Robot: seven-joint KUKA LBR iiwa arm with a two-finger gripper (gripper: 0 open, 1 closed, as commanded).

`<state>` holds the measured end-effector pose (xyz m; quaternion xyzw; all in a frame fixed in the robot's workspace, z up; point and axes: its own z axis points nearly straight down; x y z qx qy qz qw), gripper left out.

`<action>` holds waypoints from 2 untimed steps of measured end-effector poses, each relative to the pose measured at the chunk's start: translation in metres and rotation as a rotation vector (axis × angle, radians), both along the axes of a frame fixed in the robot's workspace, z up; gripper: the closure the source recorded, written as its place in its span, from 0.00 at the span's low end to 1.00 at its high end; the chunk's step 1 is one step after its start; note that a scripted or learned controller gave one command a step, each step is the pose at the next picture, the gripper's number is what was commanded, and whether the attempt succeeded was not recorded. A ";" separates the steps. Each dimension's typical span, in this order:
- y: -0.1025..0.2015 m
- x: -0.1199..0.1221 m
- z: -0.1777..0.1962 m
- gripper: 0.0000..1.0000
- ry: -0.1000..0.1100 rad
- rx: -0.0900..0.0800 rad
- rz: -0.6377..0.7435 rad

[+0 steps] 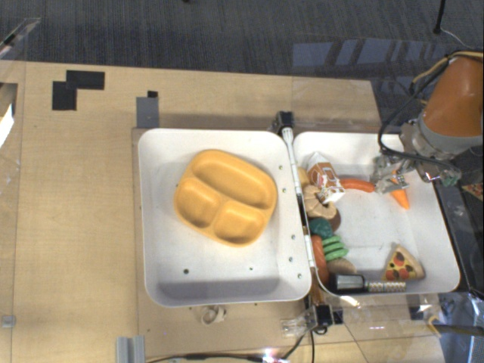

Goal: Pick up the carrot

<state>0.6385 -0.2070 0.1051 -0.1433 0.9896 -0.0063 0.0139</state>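
A small orange carrot (pixel 401 197) pokes out just below my gripper (pixel 393 175) in the upper right part of the right bin (pixel 439 240). The gripper hangs directly over the carrot's upper end and hides it. I cannot tell whether the carrot is lying on the bin floor or lifted off it. The arm's orange band (pixel 456 100) rises above the gripper at the right edge.
In the right bin, an orange-red stick (pixel 357 186), a small carton (pixel 325 178) and a pile of toy foods (pixel 327 237) lie along the left side. A pizza slice (pixel 401 263) sits near the front. The left bin (pixel 159 263) holds a yellow divided tray (pixel 225 195).
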 end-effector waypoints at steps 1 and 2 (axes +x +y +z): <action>0.001 -0.038 -0.016 0.00 0.014 0.003 0.119; 0.002 -0.053 -0.015 0.00 0.013 0.004 0.118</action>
